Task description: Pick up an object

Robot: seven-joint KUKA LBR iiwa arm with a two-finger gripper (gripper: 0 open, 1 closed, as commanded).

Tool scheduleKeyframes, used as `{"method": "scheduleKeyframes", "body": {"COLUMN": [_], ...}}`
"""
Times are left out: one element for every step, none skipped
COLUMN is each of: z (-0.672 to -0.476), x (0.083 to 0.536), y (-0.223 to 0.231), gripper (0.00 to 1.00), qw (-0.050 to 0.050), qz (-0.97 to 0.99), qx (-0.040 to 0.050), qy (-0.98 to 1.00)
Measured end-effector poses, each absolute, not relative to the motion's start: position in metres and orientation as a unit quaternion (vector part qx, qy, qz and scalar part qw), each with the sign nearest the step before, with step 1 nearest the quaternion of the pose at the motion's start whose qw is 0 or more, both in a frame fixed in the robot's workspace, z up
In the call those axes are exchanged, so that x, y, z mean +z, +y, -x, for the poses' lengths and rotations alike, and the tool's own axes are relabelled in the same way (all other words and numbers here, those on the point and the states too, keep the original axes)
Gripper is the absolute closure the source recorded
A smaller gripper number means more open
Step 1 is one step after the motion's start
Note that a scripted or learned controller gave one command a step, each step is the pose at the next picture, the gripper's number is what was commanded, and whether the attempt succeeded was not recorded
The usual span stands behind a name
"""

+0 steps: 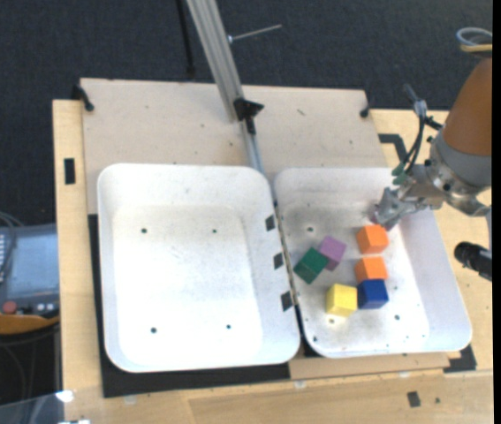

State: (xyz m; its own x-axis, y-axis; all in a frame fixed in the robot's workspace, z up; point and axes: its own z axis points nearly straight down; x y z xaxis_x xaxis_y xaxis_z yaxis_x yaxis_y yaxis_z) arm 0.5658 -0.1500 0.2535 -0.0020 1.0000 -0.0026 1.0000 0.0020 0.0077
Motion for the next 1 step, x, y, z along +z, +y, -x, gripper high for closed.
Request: {"method": "scheduleKeyframes", "body": {"z": [-0.5751], "x": [0.2410], "y": [-0.0976], "gripper": [1.00], "qw": [-0.001], "qz": [-0.705], "qx": [0.0002], "qy": [0.710]}}
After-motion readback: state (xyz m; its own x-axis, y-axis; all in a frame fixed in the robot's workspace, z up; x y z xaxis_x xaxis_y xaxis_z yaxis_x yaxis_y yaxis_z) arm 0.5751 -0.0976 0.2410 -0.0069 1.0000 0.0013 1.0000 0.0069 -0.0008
